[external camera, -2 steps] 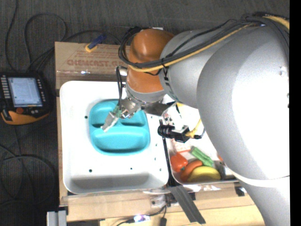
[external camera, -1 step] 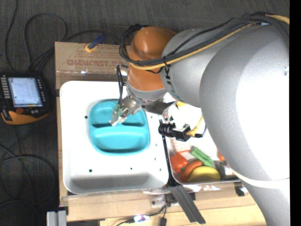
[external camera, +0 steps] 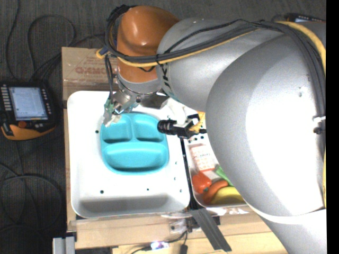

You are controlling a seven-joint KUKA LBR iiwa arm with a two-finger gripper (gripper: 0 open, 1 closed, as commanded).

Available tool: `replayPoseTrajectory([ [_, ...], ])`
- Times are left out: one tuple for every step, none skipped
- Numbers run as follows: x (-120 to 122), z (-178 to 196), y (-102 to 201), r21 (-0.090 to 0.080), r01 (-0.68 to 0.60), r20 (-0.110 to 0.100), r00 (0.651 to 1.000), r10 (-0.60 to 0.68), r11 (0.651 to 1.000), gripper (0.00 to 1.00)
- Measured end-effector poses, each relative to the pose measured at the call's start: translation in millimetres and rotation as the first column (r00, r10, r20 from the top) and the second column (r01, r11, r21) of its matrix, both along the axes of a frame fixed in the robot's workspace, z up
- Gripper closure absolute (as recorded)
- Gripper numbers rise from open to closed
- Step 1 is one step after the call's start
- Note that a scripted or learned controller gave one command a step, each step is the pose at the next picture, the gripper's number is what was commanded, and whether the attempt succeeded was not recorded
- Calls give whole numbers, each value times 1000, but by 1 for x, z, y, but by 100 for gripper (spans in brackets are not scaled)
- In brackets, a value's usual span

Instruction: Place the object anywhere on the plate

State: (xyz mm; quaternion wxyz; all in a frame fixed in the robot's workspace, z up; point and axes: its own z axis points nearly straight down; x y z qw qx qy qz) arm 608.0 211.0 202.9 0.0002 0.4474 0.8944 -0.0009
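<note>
Hovered at far-left corner of blue plate: gripper, whether spread or pinching impossible to tell. Right of plate: toy food.

Two white bins, one blue divided plate, one handheld control pendant, one cardboard box.

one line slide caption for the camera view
Gripper at the blue divided plate's far corner in the left bin.

Robotics lab: big grey industrial arm, handheld teach pendant with lit screen at frame left, loose black cables on dark carpet.
</note>
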Motion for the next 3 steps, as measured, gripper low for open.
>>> replayPoseTrajectory([
  [-43, 102, -34, -1, 25, 1, 1000, -25, 1000, 100],
  [-43, 102, -34, -1, 24, 1, 1000, -24, 1000, 0],
  [-124, 72, -76, -1, -53, -2, 999, 53, 999, 0],
])
